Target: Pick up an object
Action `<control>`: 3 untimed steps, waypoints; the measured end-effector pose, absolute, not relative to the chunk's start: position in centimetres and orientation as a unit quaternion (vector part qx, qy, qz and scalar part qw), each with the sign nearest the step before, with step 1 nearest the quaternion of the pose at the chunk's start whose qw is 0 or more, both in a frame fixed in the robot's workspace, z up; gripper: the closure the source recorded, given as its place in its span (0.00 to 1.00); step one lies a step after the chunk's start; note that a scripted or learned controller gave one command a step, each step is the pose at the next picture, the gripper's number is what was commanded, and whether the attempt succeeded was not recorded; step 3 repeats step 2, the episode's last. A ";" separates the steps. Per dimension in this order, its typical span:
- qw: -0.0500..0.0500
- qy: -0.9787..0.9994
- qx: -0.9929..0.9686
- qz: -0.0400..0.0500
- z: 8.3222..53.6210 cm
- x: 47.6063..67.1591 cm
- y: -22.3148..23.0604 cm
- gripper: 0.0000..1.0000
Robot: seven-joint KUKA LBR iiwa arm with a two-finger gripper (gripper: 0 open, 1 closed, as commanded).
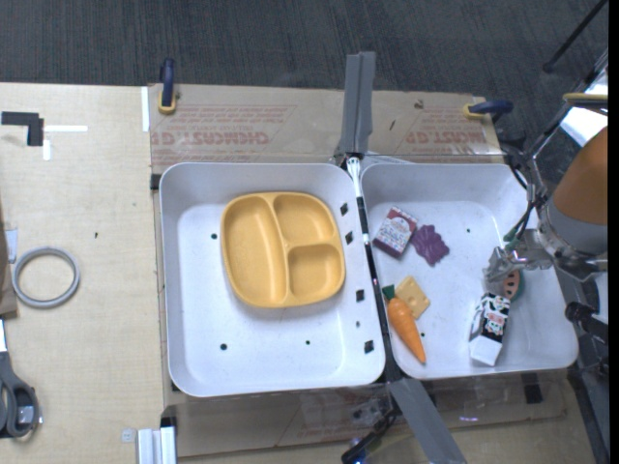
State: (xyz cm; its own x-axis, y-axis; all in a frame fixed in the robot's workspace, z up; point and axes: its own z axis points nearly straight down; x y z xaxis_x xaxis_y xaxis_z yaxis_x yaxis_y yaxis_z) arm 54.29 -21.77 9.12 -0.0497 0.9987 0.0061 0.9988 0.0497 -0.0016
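Nearest the camera, at the bottom edge of the camera view, dark clamp hardware (pixel 372 443) is seen below the seam between the two bins. On the bench at far left a pair of scissors (pixel 17 406) and a grey ring (pixel 44 276) are laid out.

A yellow divided plate (pixel 283 248) is set in the left bin (pixel 184 356), well apart from everything else. In the right bin (pixel 542 356) a carrot (pixel 406 330) lies against the dividing wall, with a yellow cheese-like wedge (pixel 413 296) touching its upper end. Further back a small red-and-white packet (pixel 395 232) is seen just beside a purple grape-like piece (pixel 430 245). A small cow-patterned carton (pixel 489 329) is propped near the front right of that bin.

The gripper (pixel 505 271) is lowered into the right bin just above the carton, with the arm (pixel 580 196) behind it. A small reddish-and-green item (pixel 511 284) is seen right at the fingertips; whether it is gripped, and how far apart the fingers stand, cannot be told from this angle.

The carton is judged the nearest candidate: light, stiff-walled but crushable, probably smooth-skinned, and best taken across its narrower faces near mid-height. The carrot is judged to be rigid toy plastic, tapered and likely to slip toward its thin end, so a hold across the thick upper part would be preferred.
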 end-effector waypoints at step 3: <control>0.001 -0.579 -0.815 0.002 13.2 49.2 -21.3 1.00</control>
